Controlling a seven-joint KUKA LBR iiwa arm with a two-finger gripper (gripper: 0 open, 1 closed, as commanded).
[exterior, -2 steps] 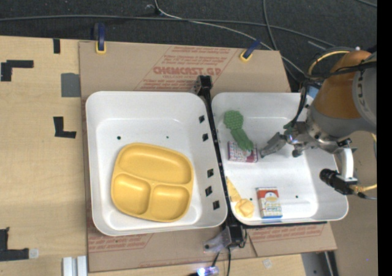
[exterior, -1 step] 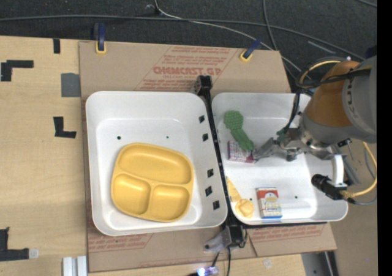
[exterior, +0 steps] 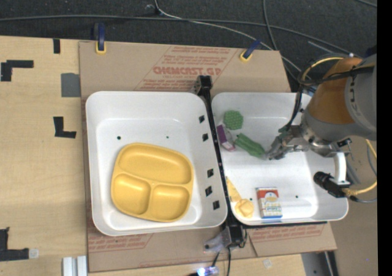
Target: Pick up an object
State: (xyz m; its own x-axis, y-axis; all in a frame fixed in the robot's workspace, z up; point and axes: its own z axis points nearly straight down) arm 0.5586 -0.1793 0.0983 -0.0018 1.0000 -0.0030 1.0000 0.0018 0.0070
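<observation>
Hovering at right of frame, gripper, finger state unclear; green toy lies just left, long axis slanting upper-left to lower-right.

Yellow tray, green brush, white bins.
</observation>
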